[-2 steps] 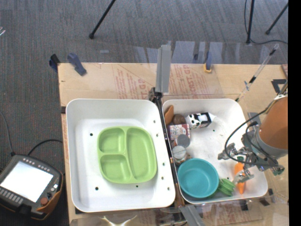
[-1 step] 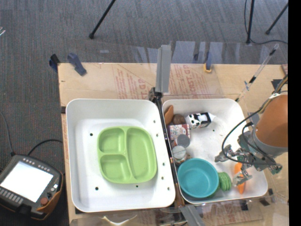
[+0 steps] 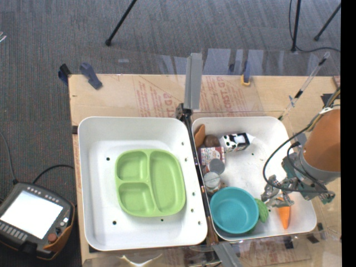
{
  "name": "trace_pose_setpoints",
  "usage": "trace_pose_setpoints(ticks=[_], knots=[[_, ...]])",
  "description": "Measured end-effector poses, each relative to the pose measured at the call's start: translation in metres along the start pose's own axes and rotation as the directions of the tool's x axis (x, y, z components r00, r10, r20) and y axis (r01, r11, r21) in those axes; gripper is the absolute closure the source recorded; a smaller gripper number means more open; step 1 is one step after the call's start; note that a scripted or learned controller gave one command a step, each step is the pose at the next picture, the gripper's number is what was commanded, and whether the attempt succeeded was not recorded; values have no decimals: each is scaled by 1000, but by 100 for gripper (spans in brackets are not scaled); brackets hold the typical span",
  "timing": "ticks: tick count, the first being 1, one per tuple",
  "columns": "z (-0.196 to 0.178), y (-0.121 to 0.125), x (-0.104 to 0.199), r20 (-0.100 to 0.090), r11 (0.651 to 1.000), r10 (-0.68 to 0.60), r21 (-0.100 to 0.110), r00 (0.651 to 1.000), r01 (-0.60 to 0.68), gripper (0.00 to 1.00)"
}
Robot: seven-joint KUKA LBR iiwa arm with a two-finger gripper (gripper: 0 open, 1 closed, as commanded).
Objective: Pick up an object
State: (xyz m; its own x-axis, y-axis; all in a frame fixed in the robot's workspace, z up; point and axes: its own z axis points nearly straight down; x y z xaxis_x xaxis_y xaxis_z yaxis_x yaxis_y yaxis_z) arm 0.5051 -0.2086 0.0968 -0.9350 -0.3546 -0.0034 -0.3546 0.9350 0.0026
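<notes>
Camera view shows the arm (image 3: pixel 325 149) reaching into the right bin (image 3: pixel 267 128), its end effector (image 3: pixel 280 196) low over the near right corner, just above a toy carrot (image 3: pixel 285 217). The step in hand looks like the approach for a grasp. Whether the end effector is parted or closed I cannot tell, and nothing is seen held in it. The carrot, orange, tapered and smooth with a green leafy top, lies beside a glossy teal bowl (image 3: pixel 236 210). The next move likely calls for a straight descent centred across its narrow body. Further back sit a black-and-white toy cow (image 3: pixel 236 141) and a small round tin (image 3: pixel 211 179). The left bin (image 3: pixel 100 135) holds a matte green divided plate (image 3: pixel 150 182).
</notes>
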Motion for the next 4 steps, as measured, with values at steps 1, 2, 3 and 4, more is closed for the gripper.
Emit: trace_pose_setpoints(ticks=[1,2,3,4], knots=[[5,-24,-57,0,994,108,1,994,-108,100],[9,-51,-128,2,999,-44,2,999,44,100],[-129,-41,-138,16,998,57,12,998,-58,100],[-57,-27,-138,-5,990,143,-2,990,-143,100]])
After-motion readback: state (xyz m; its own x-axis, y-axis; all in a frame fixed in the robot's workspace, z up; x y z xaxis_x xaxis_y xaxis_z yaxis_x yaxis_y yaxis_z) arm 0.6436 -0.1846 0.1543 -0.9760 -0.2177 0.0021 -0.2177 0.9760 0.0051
